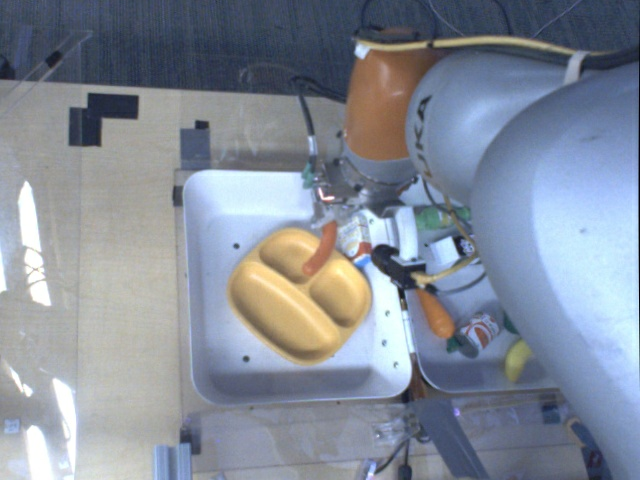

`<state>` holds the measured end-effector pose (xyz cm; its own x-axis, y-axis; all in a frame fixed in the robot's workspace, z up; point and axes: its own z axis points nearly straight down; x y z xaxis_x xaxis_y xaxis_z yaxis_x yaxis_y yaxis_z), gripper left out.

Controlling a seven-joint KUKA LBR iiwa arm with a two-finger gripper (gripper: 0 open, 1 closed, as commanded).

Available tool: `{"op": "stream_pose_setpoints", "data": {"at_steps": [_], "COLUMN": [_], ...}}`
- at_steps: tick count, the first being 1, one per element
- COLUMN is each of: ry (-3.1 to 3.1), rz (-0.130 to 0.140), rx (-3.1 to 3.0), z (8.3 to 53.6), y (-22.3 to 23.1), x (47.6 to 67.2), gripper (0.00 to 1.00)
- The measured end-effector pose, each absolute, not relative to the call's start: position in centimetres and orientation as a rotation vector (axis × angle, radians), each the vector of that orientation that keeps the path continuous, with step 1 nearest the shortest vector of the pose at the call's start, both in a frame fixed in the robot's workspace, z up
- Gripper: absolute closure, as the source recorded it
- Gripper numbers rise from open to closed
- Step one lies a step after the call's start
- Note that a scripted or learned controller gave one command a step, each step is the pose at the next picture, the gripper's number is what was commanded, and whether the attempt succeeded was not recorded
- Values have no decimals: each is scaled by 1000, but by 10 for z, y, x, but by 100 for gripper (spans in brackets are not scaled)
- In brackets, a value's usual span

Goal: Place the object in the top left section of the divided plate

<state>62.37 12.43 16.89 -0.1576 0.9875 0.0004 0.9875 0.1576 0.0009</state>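
Observation:
A yellow divided plate [297,296] lies in the left white bin [215,268]. An orange-red sausage-like object [320,249] slants over the plate's upper middle, its lower end on the ridge between the top sections. My gripper [333,220] hangs just above the sausage's upper end, at the plate's top right rim. The sausage's top end meets the fingers, but the view is too cluttered to show if they clamp it.
The right bin [430,368] holds a carrot [436,313], a red and white can [481,330], a yellow fruit [516,360] and a green item [433,216]. The big grey arm covers most of the right bin.

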Motion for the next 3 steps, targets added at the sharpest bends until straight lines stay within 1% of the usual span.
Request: {"op": "stream_pose_setpoints", "data": {"at_steps": [1,2,3], "ry": [2520,2726,2947], "rz": [1,19,14], "rx": [1877,1539,1072], "z": [132,92,124], "y": [130,177,221], "x": [620,612,565], "gripper": [100,100,100]}}
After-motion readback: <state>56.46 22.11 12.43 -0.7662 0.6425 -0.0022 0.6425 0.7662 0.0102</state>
